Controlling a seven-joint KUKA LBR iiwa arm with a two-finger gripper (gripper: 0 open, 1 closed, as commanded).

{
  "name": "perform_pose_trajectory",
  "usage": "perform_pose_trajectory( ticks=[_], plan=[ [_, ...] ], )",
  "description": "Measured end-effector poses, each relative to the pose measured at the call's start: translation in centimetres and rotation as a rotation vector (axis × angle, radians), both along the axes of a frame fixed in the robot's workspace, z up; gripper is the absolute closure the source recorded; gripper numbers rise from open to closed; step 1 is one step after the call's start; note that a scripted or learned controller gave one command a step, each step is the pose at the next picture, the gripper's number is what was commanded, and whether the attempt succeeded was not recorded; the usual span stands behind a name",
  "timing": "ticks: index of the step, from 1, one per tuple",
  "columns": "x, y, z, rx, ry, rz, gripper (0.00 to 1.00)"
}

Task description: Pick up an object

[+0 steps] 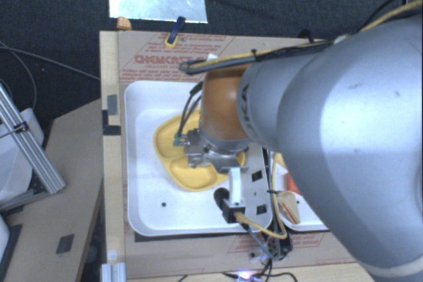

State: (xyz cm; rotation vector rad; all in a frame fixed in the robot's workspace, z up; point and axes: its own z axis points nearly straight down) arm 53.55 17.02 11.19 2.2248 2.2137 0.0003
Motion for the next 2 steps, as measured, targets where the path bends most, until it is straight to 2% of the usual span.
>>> perform_pose_trajectory(
  ticks=[1,2],
  plan=[
    [7.0,3.3,8.1,0.006,-0.011,0.010,1.00],
    [-2.2,4.8,12.1,0.004,0.006,0.012,1.00]
  ],
)
